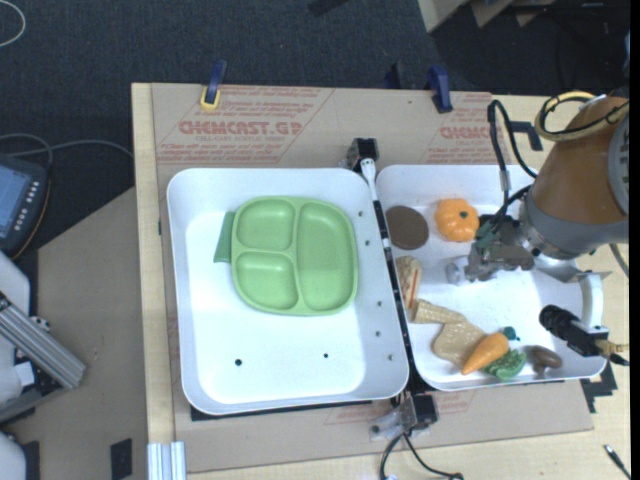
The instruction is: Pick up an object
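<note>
While the arm [580,168] reached in from your right, its gripper [478,266] hung low over the middle of the right bin [520,388], and you could not tell from this slanted view how it stood or whether it had hold of anything. No object showed between its tips. Just beside the gripper, toward the bin's far wall, sat a small orange pumpkin [457,219], and left of that a round brown disc [407,227] lay near the divider. Along the bin's left side lay a striped wedge, like a sandwich slice [408,280]. Nearer you, two tan slices of bread [452,330] overlapped, with a carrot [484,351] resting against them, its green top [508,363] pointing right. A small brown piece [544,358] lay just beyond the carrot top, near the front wall. Your left bin [190,298] carried a green divided plate [294,255] with three compartments, set toward its far half. Both bins rested on a brown board [160,138] held by a yellow clamp [211,92] and a blue clamp [438,90] at its far edge
</note>
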`<control>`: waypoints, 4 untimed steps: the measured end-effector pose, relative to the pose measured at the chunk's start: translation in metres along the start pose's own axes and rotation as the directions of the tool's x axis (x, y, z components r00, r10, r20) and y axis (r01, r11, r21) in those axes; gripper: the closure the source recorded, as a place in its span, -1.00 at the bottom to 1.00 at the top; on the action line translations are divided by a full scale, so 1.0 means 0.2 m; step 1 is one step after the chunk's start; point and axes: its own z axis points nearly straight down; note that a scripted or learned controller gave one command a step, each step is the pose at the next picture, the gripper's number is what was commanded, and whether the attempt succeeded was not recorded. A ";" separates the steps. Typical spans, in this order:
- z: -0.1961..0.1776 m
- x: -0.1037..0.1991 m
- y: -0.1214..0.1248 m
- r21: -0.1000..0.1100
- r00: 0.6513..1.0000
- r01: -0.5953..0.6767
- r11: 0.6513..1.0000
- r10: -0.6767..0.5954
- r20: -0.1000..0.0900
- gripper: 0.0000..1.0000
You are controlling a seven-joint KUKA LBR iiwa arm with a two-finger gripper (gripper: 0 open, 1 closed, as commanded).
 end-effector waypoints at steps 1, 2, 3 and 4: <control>-0.29 -0.03 0.05 -0.002 1.000 0.000 1.000 0.000 0.001 1.00; -0.38 -0.03 0.05 0.001 1.000 0.000 1.000 0.000 0.000 1.00; -0.36 0.25 0.18 0.002 1.000 0.006 1.000 -0.006 -0.003 1.00; -0.37 0.46 0.38 0.000 1.000 0.005 1.000 -0.005 -0.002 1.00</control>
